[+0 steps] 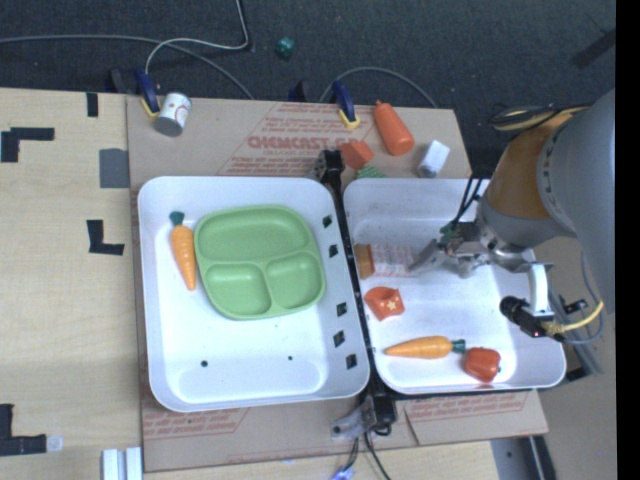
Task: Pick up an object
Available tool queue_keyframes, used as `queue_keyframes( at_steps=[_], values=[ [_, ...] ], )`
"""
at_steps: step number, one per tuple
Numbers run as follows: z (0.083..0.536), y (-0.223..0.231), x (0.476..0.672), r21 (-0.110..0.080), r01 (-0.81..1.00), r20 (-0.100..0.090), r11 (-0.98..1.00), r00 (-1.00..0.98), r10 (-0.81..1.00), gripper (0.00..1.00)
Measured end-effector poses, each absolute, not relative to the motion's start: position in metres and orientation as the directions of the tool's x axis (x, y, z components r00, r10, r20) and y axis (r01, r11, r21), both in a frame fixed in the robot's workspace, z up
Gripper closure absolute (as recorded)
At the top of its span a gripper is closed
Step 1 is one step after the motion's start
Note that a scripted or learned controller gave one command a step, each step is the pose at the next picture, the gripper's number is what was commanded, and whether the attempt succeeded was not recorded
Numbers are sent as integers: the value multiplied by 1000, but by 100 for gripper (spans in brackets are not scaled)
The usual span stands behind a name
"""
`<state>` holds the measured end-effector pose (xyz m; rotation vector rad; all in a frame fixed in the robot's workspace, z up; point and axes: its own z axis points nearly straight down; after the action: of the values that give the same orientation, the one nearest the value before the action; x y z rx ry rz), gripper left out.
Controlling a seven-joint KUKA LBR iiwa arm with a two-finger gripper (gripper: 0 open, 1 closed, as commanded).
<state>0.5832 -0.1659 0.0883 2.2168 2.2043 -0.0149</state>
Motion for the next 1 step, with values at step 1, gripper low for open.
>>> queue_keyframes(
  at_steps=[1],
  values=[
    [101, -95, 621, 0, 1000, -2, 1, -1, 1000, 0]
  ],
)
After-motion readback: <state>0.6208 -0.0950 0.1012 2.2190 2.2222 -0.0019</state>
